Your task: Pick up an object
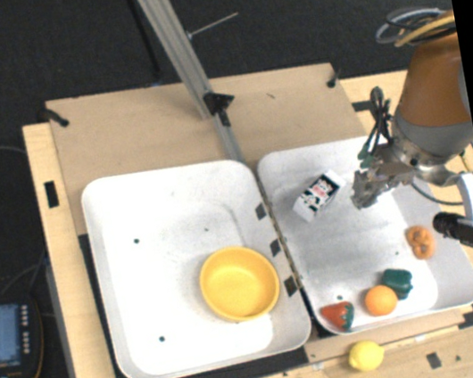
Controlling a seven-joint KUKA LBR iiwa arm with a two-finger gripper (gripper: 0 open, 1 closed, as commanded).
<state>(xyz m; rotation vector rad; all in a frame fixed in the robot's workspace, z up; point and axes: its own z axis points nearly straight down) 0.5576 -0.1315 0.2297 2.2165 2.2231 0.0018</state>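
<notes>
Progress: nothing lifted yet; by my reading, the approach is under way, with descent, grip and lift left.
End effector: the end effector hangs over the upper part of the right bin, right of centre frame; whether it is open or closed I cannot tell, and nothing visible sits in it.
Likely target: small white carton, just left of the end effector, lying tilted on the bin floor.
Other items: orange lump at the bin's right; green piece, orange ball and red piece along its lower edge.
Left bin: left bin holds a yellow bowl.
Surface: yellow lemon lies outside, below the right bin.
Obstacles: none near the carton; the dividing rim is close.
</notes>
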